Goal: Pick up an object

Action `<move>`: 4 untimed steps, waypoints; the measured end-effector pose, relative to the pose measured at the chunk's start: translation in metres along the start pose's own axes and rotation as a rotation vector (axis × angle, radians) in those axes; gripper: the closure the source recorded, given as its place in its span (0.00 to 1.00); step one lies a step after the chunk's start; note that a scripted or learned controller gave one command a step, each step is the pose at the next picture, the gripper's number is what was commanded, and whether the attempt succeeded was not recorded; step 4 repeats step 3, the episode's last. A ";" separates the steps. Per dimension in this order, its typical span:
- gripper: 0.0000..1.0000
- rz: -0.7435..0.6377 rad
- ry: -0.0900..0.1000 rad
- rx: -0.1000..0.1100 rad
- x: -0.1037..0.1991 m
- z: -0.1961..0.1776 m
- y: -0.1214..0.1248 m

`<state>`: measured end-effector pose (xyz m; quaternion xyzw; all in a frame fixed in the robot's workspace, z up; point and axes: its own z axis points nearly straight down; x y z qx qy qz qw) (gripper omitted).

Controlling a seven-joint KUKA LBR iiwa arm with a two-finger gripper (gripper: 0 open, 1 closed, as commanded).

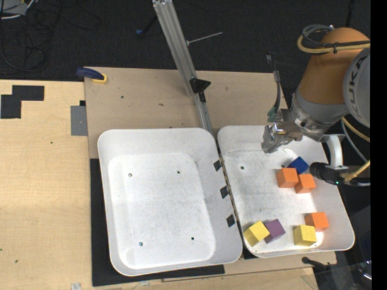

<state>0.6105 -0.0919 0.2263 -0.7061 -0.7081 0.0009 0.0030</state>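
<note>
My gripper [273,144] hangs over the far part of the right bin [254,180], with nothing visible between its fingers. Just right of and below it lie a blue block [298,164], an orange block [287,177] and a second orange block [305,183], packed close together. Near the bin's front edge sit a yellow block [257,231] touching a purple block [274,228]. Further right, another yellow block [304,235] lies beside a third orange block [317,220].
The left bin [160,201] lies beside the right one, joined by black clips [222,191]. A slanted aluminium rail [181,53] rises behind the bins. A blue and yellow clamp [92,74] sits at the bench's far left corner.
</note>
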 end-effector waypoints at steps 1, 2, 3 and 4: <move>1.00 -0.001 0.000 0.001 0.058 0.006 -0.022; 1.00 -0.001 0.000 -0.001 0.104 -0.006 -0.038; 1.00 -0.001 0.000 0.001 0.149 -0.013 -0.059; 1.00 -0.001 0.000 0.001 0.149 -0.013 -0.059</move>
